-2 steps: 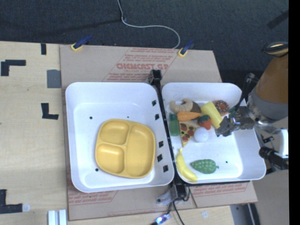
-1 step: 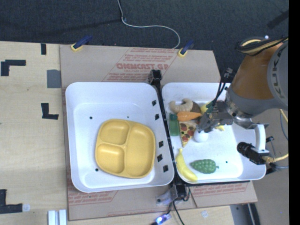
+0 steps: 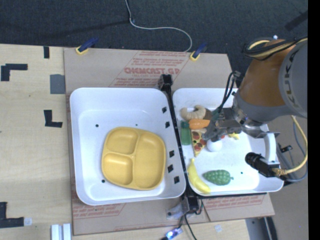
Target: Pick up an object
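I've got the gripper (image 3: pixel 218 132) low in the right white bin (image 3: pixel 260 184), near the middle of its far half. From up here the dark fingers blur into the wrist, so I cannot tell whether they stand wide or narrow, and I see nothing clearly pinched between them. Just below the tip sits a small white round object (image 3: pixel 214 145), touching or nearly so. Beside it, toward the divider, lies a flat pizza-slice toy with red spots (image 3: pixel 198 143), with an orange carrot-like piece (image 3: pixel 200 124) and a tan lumpy toy (image 3: pixel 193 112) near the bin's far edge. Down by the near edge, a green bumpy fruit toy (image 3: pixel 217 177) and a yellow plastic banana (image 3: pixel 196 178) sit well apart from the tool. The left white bin (image 3: pixel 82 109) holds a yellow sectioned plate (image 3: pixel 133 157). My read: the approach is done; the grasp is unconfirmed and the lift not yet made.
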Motion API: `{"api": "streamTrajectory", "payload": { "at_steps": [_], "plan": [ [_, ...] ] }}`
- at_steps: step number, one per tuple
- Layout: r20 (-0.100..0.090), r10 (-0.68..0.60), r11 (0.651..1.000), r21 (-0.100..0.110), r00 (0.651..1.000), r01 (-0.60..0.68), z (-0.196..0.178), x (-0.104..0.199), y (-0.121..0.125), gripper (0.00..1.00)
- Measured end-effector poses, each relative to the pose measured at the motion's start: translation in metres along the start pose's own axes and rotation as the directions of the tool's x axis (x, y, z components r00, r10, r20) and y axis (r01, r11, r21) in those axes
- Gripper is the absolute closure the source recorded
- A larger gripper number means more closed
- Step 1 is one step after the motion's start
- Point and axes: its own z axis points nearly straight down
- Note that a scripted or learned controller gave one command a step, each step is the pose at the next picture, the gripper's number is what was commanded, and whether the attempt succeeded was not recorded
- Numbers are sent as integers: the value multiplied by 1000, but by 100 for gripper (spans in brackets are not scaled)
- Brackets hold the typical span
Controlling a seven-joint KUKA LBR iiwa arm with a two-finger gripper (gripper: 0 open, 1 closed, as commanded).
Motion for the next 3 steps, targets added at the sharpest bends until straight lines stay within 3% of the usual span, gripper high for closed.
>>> {"api": "streamTrajectory", "payload": {
  "at_steps": [1,3],
  "plan": [
    [3,3,1000,1,1000,-3,14,-6,13,100],
    [1,3,1000,1,1000,-3,-2,-1,10,100]
  ]
}}
